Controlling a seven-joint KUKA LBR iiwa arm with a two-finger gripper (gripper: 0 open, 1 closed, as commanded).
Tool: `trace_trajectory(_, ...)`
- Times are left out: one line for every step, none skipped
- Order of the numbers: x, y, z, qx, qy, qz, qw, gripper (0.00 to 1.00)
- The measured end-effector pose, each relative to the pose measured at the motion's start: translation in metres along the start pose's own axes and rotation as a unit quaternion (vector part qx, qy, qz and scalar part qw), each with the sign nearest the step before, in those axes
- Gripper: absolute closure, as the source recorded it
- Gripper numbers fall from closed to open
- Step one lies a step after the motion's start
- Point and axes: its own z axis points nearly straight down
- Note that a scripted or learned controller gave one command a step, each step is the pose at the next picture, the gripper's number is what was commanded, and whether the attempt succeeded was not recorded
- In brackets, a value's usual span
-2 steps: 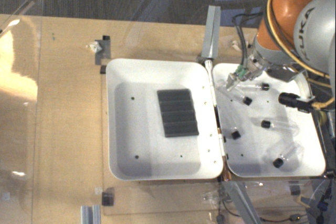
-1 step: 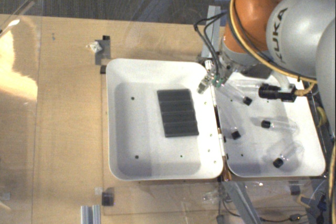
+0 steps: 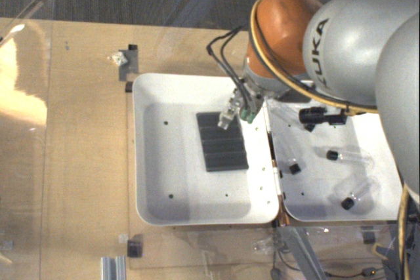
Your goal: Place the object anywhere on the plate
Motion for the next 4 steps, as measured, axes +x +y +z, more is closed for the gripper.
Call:
trace_trajectory(0.004, 0.055, 0.024, 0.0, 0.001, -0.163, 0.9867, 1.0)
trace_trajectory(-0.015, 0.102, -0.005, 0.0, 0.0, 0.111, 0.9938, 1.0)
trace_trajectory(0.016, 0.142, -0.01, 0.0, 0.0, -0.015, 0.9999, 1.0)
trace_trajectory(0.03, 0.147, 0.013, 0.0, 0.001, -0.147, 0.9892, 1.0)
